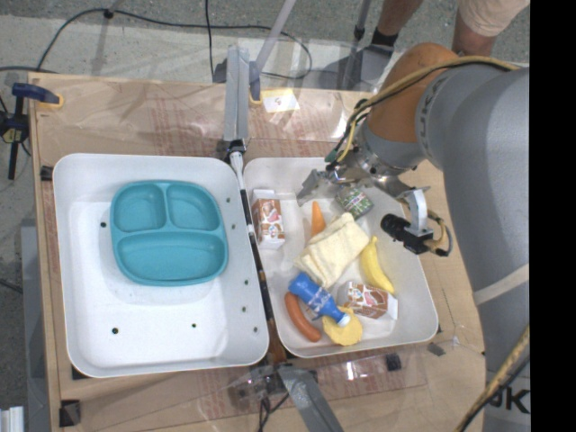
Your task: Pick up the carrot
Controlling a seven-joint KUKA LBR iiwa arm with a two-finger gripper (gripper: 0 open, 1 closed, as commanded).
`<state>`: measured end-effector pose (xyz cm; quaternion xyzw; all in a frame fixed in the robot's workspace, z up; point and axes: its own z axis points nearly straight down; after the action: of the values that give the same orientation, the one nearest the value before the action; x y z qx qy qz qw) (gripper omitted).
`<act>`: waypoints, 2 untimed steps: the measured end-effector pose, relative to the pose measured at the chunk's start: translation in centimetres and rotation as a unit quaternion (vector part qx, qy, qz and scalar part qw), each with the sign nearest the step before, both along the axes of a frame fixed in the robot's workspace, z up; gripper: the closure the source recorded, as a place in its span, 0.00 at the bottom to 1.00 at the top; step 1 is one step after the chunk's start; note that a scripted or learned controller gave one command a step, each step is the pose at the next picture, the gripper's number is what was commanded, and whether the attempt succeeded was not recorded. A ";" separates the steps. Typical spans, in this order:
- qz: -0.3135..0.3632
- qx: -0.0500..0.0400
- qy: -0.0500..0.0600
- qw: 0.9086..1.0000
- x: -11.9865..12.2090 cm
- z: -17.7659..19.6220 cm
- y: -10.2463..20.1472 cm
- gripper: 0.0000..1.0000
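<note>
Your carrot (317, 219) lies in the right bin (423, 306), in its upper middle, standing roughly on end with its tip pointing toward the bin's far rim. It touches the upper left edge of the folded yellow cloth (335, 250), which I'll use as the landmark for everything else.

Your end effector (346, 180) hangs just above and beyond the cloth's far corner, close to the carrot's upper right but not around it. You cannot tell from this angle how it is set: the wrist and its cabling cover that part. Nothing is seen gripped in it. A small dark green packet (356, 202) sits right under it, touching the cloth's far corner.

To the right of the cloth, a banana (376, 265) lies along its edge, touching it. To the cloth's left, well apart from the carrot, a small red-and-white carton (268, 220) lies flat near the bin's left wall. Nearer you than the cloth, a blue bottle (317, 297) lies tilted, with a sausage (302, 317) beside it on the left, a yellow piece (344, 330) just below it, and a second red-and-white carton (369, 301) to its right.

Far to the cloth's left, the left bin (81, 331) holds a teal divided plate (168, 230). Both bins rest on the brown worktop (135, 115).
</note>
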<state>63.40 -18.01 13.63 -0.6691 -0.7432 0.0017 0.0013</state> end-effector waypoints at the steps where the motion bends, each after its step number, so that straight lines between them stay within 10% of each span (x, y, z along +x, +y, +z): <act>1: 0.191 0.001 -0.001 0.982 -3.6 -4.9 -2.9 0.00; 2: 0.009 0.000 -0.003 1.000 -1.2 -4.9 1.8 0.00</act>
<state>62.22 -16.17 8.77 -0.6626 -0.7490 -0.0001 -0.0007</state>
